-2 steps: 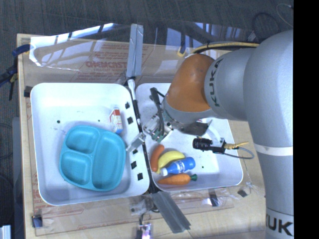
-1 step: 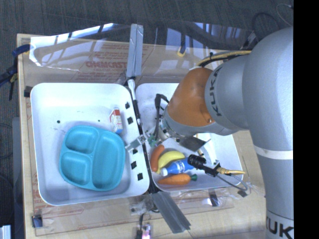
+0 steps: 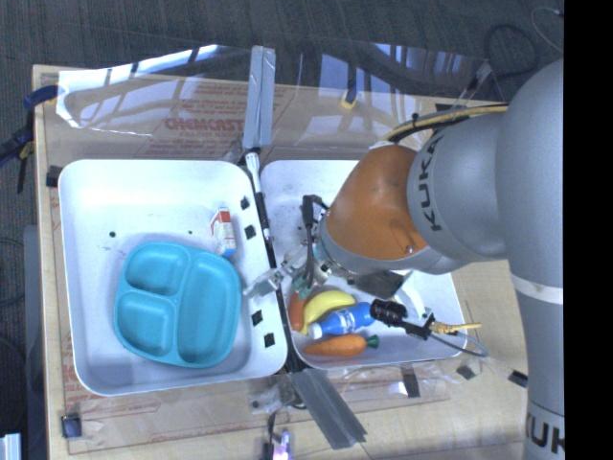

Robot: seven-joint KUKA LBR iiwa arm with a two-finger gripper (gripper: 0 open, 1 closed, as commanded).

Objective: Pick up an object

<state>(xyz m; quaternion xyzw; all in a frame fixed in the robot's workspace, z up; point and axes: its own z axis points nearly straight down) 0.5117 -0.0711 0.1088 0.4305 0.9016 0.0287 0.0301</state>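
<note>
Reaching down into the right-hand shallow white bin [image 3: 283,195], the grey-and-orange arm's gripper [image 3: 308,274] sits low at the bin's left side; grip state: cannot tell. Nearest target, the curved yellow banana [image 3: 329,303], lies just beside it, touching a blue-and-white bottle [image 3: 342,320] and an orange carrot [image 3: 335,346]. Suggest descending on the banana's free end, clear of the bin's wall.

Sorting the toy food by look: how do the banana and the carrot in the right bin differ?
The banana is yellow; the carrot is orange with a green tip at its right end. The banana curves, while the carrot runs nearly straight. The banana lies nearer the arm's wrist; the carrot lies by the bin's near wall. Both lie flat, crosswise, either side of a blue and white bottle.
</note>
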